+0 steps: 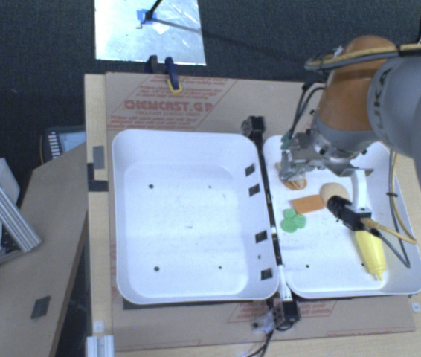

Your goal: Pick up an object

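Observation:
My gripper (pixel 293 171) is low over the back left part of the right bin (pixel 322 277), close to the divider between the bins. Right under its tip lies a small orange-brown piece (pixel 297 184), partly covered by it; whether they touch I cannot tell. An orange flat block (pixel 309 204) lies just in front of that. A green piece (pixel 293 221) sits nearer the divider. A tan round thing (pixel 333 192) rests to the right of the block, and a long yellow thing (pixel 372 253) lies near the bin's front right.
The left bin (pixel 188 214) stands beside the right one, with a row of black clips (pixel 258 192) along the shared rim. The grey arm with its orange band (pixel 352 88) hangs over the back right of the right bin. Cardboard (pixel 173 103) lies under both bins.

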You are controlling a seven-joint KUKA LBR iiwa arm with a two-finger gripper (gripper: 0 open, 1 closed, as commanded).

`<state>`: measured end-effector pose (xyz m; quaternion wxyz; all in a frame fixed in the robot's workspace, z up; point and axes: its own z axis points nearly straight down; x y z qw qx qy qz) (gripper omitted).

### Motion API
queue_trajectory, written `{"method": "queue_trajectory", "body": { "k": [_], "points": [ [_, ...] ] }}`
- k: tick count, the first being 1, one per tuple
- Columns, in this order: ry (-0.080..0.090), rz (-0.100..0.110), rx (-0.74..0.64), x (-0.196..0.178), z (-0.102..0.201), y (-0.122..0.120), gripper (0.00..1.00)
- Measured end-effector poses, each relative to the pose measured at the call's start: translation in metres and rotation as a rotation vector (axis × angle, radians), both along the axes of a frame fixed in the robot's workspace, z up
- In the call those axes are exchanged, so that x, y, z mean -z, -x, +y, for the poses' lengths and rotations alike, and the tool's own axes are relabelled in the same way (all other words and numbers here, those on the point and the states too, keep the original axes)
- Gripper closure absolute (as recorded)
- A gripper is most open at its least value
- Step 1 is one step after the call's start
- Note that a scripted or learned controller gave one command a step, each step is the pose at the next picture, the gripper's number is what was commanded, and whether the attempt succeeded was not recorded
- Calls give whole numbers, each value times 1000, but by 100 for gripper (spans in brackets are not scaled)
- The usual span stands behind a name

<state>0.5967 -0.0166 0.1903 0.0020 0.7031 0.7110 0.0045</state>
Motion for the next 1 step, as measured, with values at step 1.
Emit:
{"method": "queue_trajectory", "body": {
  "k": [1],
  "points": [
    [-1,2,-1,-83,69,47,100]
  ]
}}
